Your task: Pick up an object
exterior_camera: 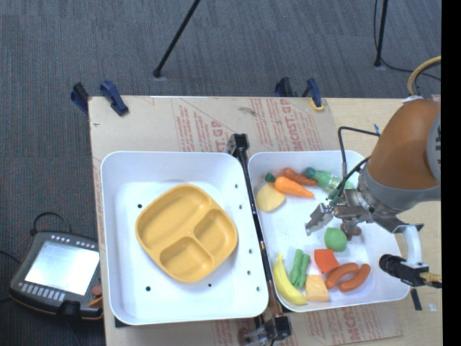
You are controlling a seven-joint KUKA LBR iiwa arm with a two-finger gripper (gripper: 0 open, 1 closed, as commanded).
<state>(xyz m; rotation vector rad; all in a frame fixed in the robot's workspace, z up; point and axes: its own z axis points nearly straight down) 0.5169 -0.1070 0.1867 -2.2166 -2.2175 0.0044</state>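
Camera view: hovering low in the right bin [268, 166], gripper [333, 220] with fingers spread, pinching nothing. Sitting just beneath and touching close, a round green toy [335, 238], probably light, hard plastic, slippery; best taken across its middle. Lying around that green toy: orange carrot [293, 187], pale potato [270, 198], red block [325, 259], sausages [347, 275], green beans [298, 267], banana [286, 282]. Resting in the left bin [115, 193], well apart: a yellow divided plate [186, 231].

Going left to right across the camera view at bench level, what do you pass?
Teach pendant → yellow divided plate in the left bin → banana → green beans → green ball under the gripper → sausages.
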